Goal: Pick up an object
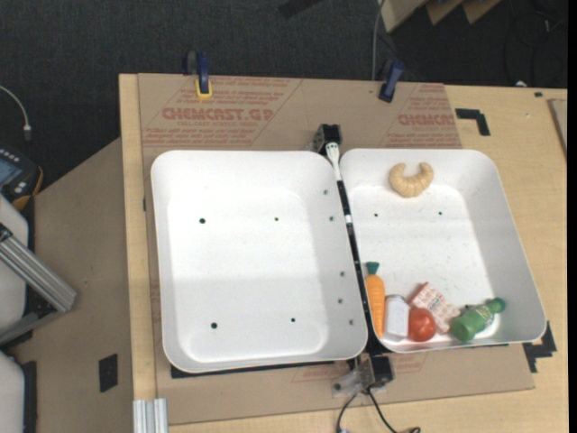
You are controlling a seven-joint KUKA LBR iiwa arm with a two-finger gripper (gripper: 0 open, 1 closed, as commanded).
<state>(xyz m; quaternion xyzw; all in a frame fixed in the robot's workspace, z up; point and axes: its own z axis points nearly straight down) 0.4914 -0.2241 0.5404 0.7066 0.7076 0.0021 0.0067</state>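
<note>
1. Nothing is lifted yet: every object lies in the right bin (pixel 505 233), so the whole pick remains.
2. Finger state: I cannot tell.
3. Two white bins; the left bin (pixel 171 242) holds nothing.
4. One croissant (pixel 411 178) sits upper right of centre.
5. Along the lower right edge: one carrot (pixel 375 292), one red tomato-like piece (pixel 421 324), one green bottle (pixel 474 320), and perhaps two small packets (pixel 434 299).

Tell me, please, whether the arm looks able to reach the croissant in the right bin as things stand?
Probably yes: the croissant lies alone near the right bin's far wall, with bare floor around it and nothing above it.
</note>
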